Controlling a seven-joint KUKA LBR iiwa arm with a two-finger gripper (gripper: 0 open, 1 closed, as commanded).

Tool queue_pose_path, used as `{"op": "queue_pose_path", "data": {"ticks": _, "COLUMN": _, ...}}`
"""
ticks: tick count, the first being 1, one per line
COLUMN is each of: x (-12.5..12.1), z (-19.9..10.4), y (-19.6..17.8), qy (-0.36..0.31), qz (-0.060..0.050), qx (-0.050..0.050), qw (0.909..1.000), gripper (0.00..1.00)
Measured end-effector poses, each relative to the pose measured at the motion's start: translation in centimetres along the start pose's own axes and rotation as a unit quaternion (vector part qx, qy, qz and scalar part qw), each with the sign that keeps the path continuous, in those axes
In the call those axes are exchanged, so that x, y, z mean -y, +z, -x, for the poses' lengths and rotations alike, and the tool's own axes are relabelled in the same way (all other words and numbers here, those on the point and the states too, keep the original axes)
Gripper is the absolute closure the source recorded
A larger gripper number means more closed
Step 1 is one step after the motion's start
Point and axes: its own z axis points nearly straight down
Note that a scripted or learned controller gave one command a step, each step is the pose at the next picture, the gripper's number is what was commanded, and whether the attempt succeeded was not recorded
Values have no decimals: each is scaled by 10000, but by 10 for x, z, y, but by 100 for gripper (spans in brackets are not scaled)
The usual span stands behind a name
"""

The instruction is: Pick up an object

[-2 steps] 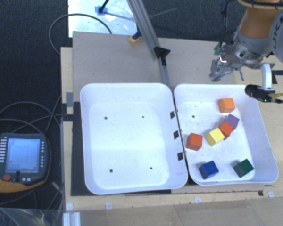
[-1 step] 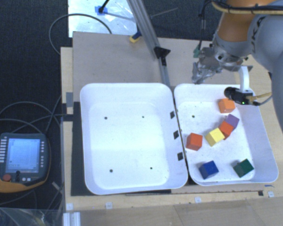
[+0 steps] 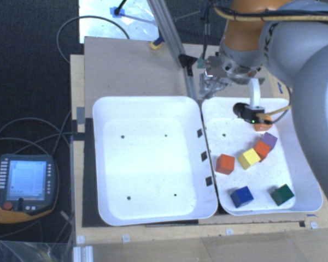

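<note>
The grey arm is hanging over the right bin, its claw hovering by the far rim, grip impossible to tell, while the orange block is lying loose inside with other coloured blocks.

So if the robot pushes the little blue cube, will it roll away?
Probably not: the little blue cube has flat faces, so it should slide on the smooth white bin. It looks stiff and likely light. Standing apart from the others, it shouldn't bump them.
</note>
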Motion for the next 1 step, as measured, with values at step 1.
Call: {"op": "queue_pose_path", "data": {"ticks": 1, "x": -7, "z": -57, "y": -7, "qy": -2, "qz": 12, "qx": -2, "qw": 10000, "gripper": 100}}
